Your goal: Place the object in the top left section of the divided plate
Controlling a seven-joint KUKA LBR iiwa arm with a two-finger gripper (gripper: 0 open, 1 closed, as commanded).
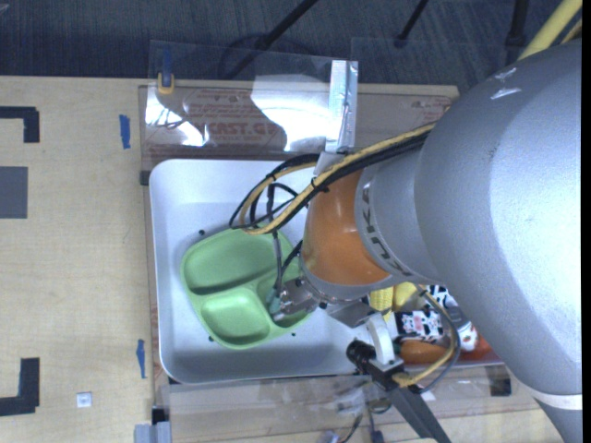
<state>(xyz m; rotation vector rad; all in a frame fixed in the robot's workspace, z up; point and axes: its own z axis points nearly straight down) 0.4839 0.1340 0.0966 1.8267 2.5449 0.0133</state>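
The arm (480, 192) lies nearest the lens and takes up most of the right half of the view: a broad grey housing, then the orange band (340, 238) above the wrist, with yellow and black cables (277, 197) looping off it to the left. It reaches in over the white bin (185, 192) and covers that bin's right portion.

Next in size, we note the wooden desk (65, 247), bearing black markings and blue tape tabs along its left side. The bin sits on it, with a clear, reflective panel (249, 109) behind.

Within the bin lies the green divided plate (231, 289). Two compartments are plainly visible, an upper one and a lower one; its right side is hidden beneath the wrist. We cannot tell with certainty which compartment counts as the top left section, nor whether anything rests in the hidden part. Both visible compartments look bare.

The pincer (288, 305) sits at the plate's right edge, under the wrist. We cannot tell how it stands, nor whether it carries anything.

Smallest, to the lower right beneath the arm, several small items (420, 321) show in yellow, black-and-white and red-orange. Which of them is the task's object we cannot establish.

Our judgement: placement is not confirmed. The wrist is over the plate, which suits a delivery, but no object is seen in any visible section.
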